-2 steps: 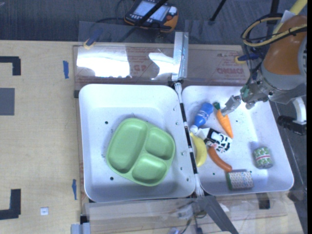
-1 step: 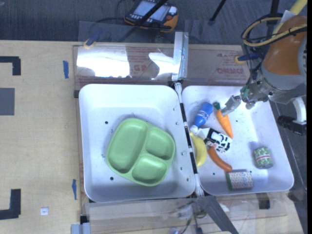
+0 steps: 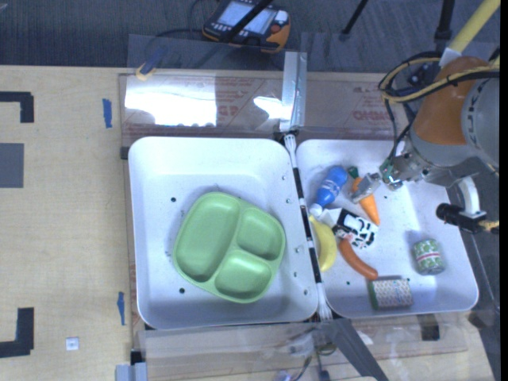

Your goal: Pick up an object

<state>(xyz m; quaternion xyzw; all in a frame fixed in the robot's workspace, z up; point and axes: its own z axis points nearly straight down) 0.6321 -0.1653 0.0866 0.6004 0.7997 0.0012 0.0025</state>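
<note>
Nearest the camera, at the front of the right white bin (image 3: 452, 296), lies a short cylinder with a grey mesh wrap (image 3: 390, 291), on its side. Just beside it, toward the middle of the bin, an orange sausage-shaped toy (image 3: 356, 260) slants up to a small black-and-white block (image 3: 357, 230). A yellow banana (image 3: 324, 244) lies along the bin's left wall, and above it a blue bottle with a white cap (image 3: 329, 189) points down toward that wall. A green-patterned roll (image 3: 428, 255) sits apart near the right side.

An orange carrot-shaped toy (image 3: 370, 207) lies in the upper middle of the right bin, its thick end toward the gripper (image 3: 375, 182). The gripper hovers low right at that end; whether its jaws are clenched or released cannot be told, and no object is visibly between them.

In the left white bin (image 3: 151, 213) rests a light green three-compartment plastic tray (image 3: 228, 246), slightly turned.
</note>
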